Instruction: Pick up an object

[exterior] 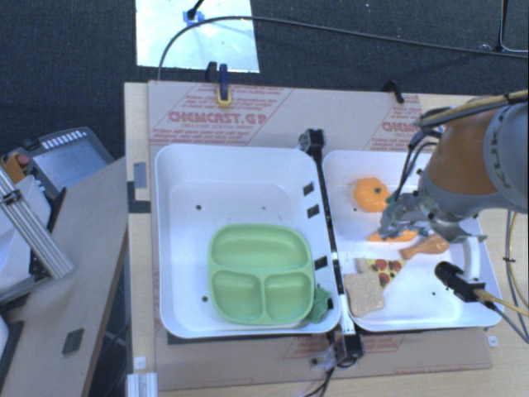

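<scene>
The arm's bulky grey and orange wrist covers much of the right bin [417,317] and runs off the frame's right edge, so the jaws [397,224] show only as a dark cluster of metal low against the bin floor; whether they stand apart or together cannot be told. A flat orange piece [388,237] peeks out from directly beneath them, mostly hidden, its shape unclear.

The tabletop [281,110] is a pale board with red printed lettering, set on dark carpet. A reflective sheet [197,23] lies beyond it, and grey equipment sits at the left.

The left bin [194,172] holds a green divided plate [260,273], with a scrap of green cloth [322,303] tucked at its right corner.

In the right bin, a round orange fruit [370,193] lies just up and left of the jaws, apart from them. A tan drumstick-shaped toy [426,247] sits just beside them on the lower right. A pizza slice [382,266] and a piece of toast [364,294] lie nearer the front rim.
</scene>
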Controlling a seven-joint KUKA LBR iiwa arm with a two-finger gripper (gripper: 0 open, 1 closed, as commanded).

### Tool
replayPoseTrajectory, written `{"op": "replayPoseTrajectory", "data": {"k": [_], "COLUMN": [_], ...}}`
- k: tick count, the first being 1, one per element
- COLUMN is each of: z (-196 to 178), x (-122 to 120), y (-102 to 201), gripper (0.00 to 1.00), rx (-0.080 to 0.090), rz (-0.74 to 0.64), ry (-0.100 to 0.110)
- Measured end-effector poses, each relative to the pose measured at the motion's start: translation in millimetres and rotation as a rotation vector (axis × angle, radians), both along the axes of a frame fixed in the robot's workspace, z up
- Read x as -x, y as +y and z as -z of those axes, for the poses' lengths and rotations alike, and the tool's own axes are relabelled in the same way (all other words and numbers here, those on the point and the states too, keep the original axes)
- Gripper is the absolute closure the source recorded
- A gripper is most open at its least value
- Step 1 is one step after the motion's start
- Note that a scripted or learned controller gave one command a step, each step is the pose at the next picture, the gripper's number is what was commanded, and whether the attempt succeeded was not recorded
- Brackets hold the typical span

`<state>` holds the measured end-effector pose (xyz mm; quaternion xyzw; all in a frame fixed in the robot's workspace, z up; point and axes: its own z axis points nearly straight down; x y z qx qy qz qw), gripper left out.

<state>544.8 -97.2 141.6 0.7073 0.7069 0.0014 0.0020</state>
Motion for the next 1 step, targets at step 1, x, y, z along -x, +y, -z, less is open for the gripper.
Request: {"op": "replayPoseTrajectory", "data": {"k": [1], "z": [-51.0], "x": [1.1], "y": [9.9], "gripper": [1.00], "rx": [0.000], "rz": [-0.005], "ry": [0.000]}}
